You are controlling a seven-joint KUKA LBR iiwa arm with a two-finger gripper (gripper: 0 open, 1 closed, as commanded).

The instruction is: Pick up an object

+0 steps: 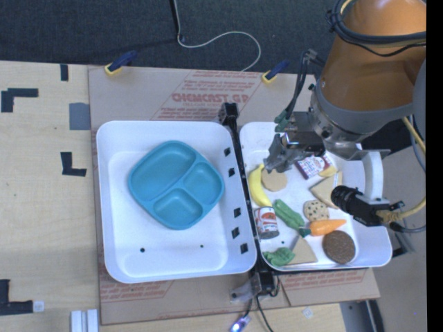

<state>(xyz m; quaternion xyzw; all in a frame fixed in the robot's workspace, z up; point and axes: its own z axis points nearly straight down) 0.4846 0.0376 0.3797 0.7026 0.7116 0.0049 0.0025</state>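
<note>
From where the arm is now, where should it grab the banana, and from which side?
Grip the banana at its middle, fingers closing across its narrow width, coming straight down from above. It lies flat along the right bin's left wall, curving lengthwise, so its ends taper and a sideways approach looks blocked by the wall.

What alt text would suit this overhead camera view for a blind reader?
A robot arm's gripper hovers over toy food in the right white bin, near a banana and a round cracker. The left bin holds a blue divided plate.
</note>
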